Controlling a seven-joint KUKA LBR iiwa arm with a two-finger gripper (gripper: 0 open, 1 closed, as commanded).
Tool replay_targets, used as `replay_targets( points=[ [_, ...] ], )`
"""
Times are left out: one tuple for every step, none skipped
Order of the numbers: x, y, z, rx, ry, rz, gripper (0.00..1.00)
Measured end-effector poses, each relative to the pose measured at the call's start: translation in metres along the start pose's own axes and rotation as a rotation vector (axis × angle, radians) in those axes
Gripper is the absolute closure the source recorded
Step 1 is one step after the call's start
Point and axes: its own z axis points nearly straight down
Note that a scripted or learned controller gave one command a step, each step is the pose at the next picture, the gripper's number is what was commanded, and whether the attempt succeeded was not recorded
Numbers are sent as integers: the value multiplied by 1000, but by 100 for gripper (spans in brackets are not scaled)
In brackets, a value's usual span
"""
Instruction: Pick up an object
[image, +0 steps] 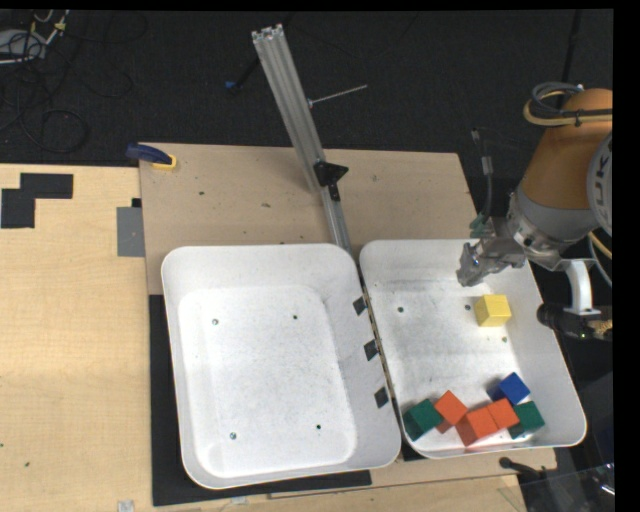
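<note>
The grey arm with its orange band (562, 165) comes in from the right edge of the frame and bends down toward the right-hand shallow white plastic bin (432, 345). Its two-finger gripper (478, 265) sits over the upper right part of that bin, above the bin floor. From here I cannot tell how the gripper is set; it is a dark grey lump with nothing visibly in it.

Just below and slightly right of the gripper lies a small yellow cube (492, 310), alone on the white floor, close to the gripper but apart from it.

Down in the lower right corner of the same bin a cluster of blocks is packed together: a dark green block (422, 417) at the left, an orange-red block (450, 406) touching it, a larger orange-red block (482, 422) beside that, a blue cube (512, 387) at the upper right of the heap, and another green block (527, 418) against the bin's rim.

The left-hand shallow white bin (265, 365) fills the lower middle of the frame, joined to its neighbour by black clips (368, 350). A ribbed aluminium bar (295, 110) slants from the top centre down toward the bins. The light wooden bench (70, 330) spreads out to the left.
</note>
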Motion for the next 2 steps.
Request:
replay_targets(
  points=[
    [5, 0, -62, -2, 0, -1, 100],
    [6, 0, -63, 4, 0, -5, 100]
  ],
)
